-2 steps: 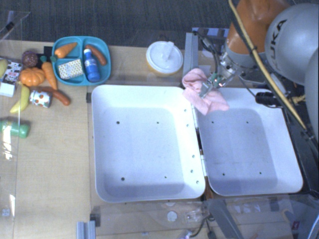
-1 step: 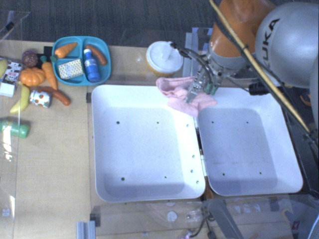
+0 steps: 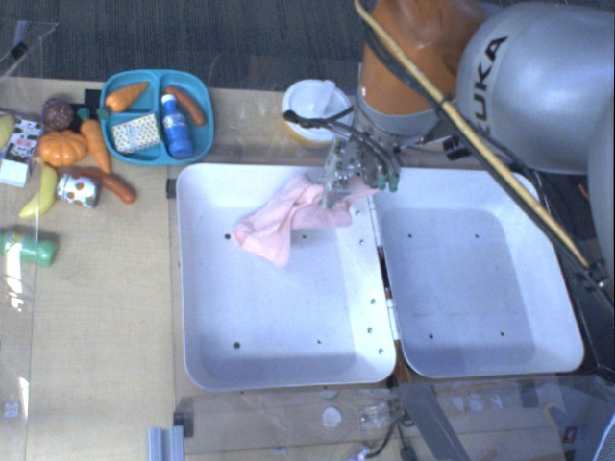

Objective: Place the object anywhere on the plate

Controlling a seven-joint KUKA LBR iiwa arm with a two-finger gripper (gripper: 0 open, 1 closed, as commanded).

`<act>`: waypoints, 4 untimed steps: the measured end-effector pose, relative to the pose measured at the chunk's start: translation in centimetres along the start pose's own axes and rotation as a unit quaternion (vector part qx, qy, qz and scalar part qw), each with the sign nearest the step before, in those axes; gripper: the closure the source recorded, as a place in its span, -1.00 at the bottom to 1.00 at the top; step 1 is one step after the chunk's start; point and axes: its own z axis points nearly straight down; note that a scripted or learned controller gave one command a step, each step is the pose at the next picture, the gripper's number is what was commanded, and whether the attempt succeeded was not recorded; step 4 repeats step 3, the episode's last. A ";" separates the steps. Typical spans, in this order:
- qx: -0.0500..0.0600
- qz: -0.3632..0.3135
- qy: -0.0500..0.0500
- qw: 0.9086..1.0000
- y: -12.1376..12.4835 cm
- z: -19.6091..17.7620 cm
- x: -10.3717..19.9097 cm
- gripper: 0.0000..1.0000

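The gripper (image 3: 338, 192) is lowered at the back right corner of the left bin (image 3: 207, 353), and the upper right end of a pink cloth (image 3: 284, 221) is seen pinched between its fingers. From there the cloth is draped down and to the left across the bin floor, its lower end lying flat. The right bin (image 3: 538, 344) is set just beside. A blue divided plate (image 3: 197, 89), loaded with a carrot, a sausage and a blue bottle (image 3: 176, 126), is placed on the bench well to the cloth's upper left.
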 end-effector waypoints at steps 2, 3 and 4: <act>-0.001 -0.033 -0.001 0.999 10.3 0.8 2.4 1.00; -0.001 -0.033 -0.001 0.999 10.2 0.7 2.4 -1.00; -0.001 -0.033 -0.001 0.999 10.2 0.7 2.4 -1.00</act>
